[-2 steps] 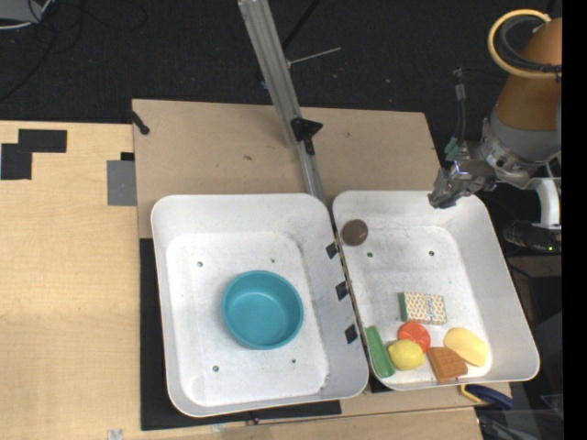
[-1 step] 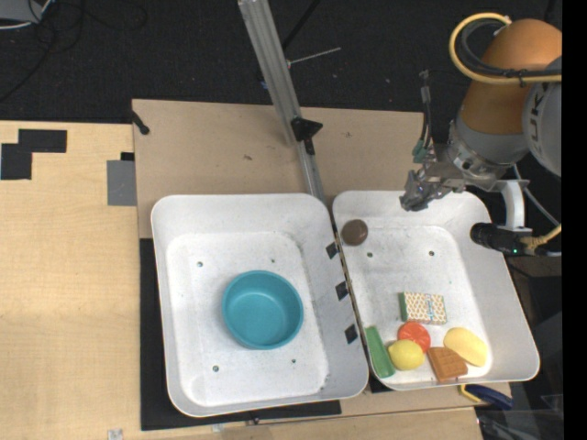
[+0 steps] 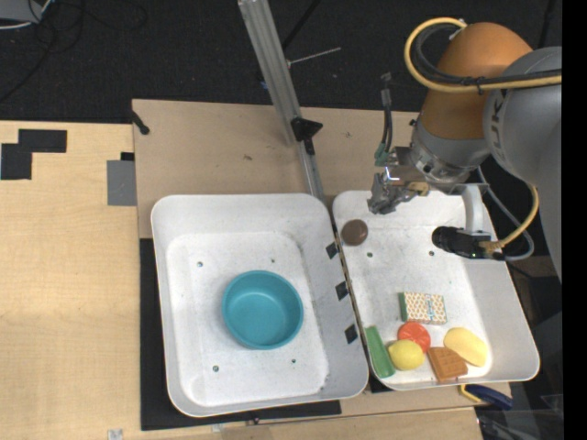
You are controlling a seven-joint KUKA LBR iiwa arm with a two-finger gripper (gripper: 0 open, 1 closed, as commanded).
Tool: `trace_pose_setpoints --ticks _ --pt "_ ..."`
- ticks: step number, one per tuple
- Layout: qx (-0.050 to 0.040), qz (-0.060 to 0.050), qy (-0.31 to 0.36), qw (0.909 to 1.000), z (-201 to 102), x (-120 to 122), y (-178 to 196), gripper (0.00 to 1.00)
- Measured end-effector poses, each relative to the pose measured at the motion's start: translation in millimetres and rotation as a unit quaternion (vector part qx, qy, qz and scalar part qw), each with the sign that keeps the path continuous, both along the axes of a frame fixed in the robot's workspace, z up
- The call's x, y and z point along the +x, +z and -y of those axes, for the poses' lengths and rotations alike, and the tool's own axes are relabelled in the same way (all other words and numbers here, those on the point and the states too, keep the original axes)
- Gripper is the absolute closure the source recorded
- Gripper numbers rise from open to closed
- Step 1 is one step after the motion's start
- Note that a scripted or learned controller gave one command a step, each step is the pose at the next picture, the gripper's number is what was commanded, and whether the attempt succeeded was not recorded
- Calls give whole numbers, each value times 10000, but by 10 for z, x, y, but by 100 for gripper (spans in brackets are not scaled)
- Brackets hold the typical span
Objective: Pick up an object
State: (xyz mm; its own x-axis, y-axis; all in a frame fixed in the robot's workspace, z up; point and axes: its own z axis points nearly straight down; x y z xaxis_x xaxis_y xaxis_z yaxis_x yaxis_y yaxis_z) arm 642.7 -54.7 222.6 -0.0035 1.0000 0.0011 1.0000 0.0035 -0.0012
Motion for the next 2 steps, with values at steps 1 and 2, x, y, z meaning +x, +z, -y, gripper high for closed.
trace_pose_setpoints --ticks 1,2 --pt "-3 3 0 10000 -540 126 -27 100" --pt "-1 7 2 10000 -1136 170 67 100"
